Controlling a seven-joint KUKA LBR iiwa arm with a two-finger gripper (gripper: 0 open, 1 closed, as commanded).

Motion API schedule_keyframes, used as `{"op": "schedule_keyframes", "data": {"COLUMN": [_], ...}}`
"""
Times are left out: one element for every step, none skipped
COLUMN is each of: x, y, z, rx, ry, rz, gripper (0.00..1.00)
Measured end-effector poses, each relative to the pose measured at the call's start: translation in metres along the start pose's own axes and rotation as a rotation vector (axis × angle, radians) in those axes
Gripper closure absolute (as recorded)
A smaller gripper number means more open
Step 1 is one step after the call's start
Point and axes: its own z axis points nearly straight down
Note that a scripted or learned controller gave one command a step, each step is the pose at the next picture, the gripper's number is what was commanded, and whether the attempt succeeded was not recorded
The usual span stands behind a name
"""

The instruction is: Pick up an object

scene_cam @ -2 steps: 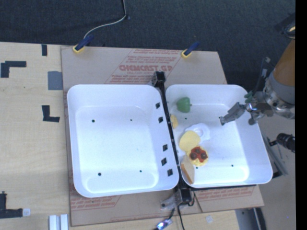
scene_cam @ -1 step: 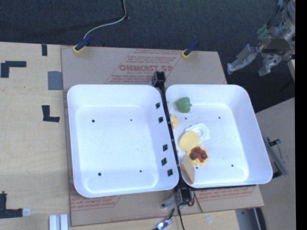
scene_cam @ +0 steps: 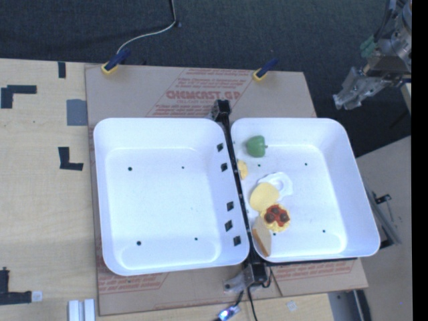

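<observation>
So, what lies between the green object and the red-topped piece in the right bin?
In the camera view, a yellow round piece lying on a white piece sits between the green object and the red-topped piece.

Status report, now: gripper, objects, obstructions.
Gripper off past the right bin's far corner. Small items clustered along its left wall, untouched. Nothing over them.
</observation>
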Motion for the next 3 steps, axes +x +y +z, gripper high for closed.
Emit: {"op": "schedule_keyframes", "data": {"x": [0.089, 0.127, 0.186], "y": [-0.049, -0.093, -0.093], "z": [-0.094, -0.097, 0.045], "rx": [-0.009, 0.001, 0.018], "ry": [0.004, 0.003, 0.001], "rz": [-0.008, -0.003, -0.003], "gripper": [1.00, 1.00, 1.00]}}
